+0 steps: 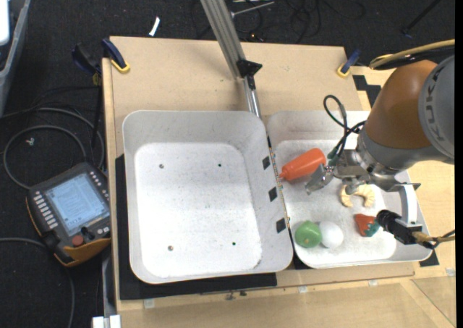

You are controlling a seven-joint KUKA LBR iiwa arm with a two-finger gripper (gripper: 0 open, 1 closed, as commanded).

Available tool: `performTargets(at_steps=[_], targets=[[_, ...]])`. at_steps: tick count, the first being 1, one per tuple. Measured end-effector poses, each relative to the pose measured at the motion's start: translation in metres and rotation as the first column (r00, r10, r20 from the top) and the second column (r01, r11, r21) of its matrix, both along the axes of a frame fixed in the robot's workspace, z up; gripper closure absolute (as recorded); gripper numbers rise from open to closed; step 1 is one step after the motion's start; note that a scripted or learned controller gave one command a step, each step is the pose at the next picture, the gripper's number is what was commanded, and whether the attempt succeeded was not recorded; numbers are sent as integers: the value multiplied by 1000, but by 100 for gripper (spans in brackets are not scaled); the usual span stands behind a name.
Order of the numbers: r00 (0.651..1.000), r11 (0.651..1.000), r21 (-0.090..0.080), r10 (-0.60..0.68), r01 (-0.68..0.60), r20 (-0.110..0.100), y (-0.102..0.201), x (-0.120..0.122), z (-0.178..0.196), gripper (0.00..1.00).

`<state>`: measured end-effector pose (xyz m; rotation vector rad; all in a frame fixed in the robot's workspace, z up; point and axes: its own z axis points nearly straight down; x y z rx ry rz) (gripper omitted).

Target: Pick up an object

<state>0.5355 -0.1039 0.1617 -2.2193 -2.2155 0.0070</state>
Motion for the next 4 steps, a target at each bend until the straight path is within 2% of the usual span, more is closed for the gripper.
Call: performTargets(at_steps=[1, 2, 3, 4], targets=[[1000, 1000, 0, 0, 0, 1, -8, 4, -53, 0], [1000, 1000, -1, 1, -1, 7, -8, 5, -66, 0], [1000, 1000, -1, 1, -1, 9, -8, 5, -56, 100], [1000, 1000, -2, 5, -5, 11, -3, 7, -13, 100]])
